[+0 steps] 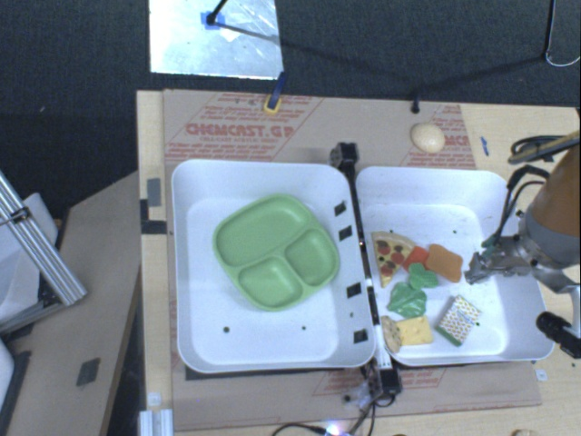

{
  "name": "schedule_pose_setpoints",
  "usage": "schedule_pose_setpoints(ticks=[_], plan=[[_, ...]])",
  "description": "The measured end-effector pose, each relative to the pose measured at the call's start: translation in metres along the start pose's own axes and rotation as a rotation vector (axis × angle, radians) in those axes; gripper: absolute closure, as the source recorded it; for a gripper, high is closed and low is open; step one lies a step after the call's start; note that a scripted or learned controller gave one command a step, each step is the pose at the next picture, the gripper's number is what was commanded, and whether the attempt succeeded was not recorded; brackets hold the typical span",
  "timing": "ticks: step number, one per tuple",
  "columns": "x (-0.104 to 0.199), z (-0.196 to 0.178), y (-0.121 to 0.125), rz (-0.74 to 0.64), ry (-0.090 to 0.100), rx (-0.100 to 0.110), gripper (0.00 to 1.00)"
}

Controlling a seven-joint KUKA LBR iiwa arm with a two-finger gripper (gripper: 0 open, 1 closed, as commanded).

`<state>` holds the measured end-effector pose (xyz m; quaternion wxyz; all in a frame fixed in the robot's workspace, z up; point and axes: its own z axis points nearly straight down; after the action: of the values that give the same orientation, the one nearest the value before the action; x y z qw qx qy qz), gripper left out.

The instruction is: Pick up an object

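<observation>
End effector (479, 267) hangs low over the right bin (436, 198), near its right wall, just right of the orange piece (445, 262); whether it is apart or together cannot be told. On the desk (381, 116), the left bin (200, 334) holds a green divided plate (275, 251). Right bin's toys cluster at its left: pizza slice (390, 252), green leafy piece (410, 293), patterned packet (459, 320), yellow cheese-like piece (408, 332).
</observation>
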<state>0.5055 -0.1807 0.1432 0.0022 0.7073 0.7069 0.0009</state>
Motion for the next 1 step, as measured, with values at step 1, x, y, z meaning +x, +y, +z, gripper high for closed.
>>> schedule_pose_setpoints(ticks=[1], plan=[[-0.006, -0.0549, 0.0106, -0.004, -0.001, -0.002, 1.0]])
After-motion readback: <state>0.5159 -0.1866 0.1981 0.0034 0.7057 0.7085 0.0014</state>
